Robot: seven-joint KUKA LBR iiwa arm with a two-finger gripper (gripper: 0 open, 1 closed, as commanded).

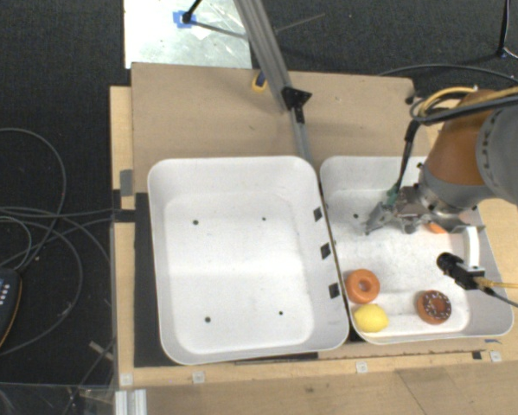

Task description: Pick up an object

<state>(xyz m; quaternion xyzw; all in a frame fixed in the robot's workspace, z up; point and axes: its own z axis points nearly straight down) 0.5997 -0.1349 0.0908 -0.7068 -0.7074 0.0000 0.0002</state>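
- The gripper [381, 217] is seen low in the right bin [352, 178], near its back wall; whether anything is grasped cannot be told.
- An orange donut [362, 285], a yellow lemon [372, 318] and a brown donut [433, 306] are laid near the front of that bin.
- The left bin [233, 173] is placed just beside it.

Two doughnuts [362, 285] [433, 306] and lemon [372, 318] along right bin's [345, 180] front edge.

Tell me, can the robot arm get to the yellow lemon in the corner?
Probably yes. The lemon lies uncovered in the right bin, though it touches the orange donut and sits against the bin's corner wall.
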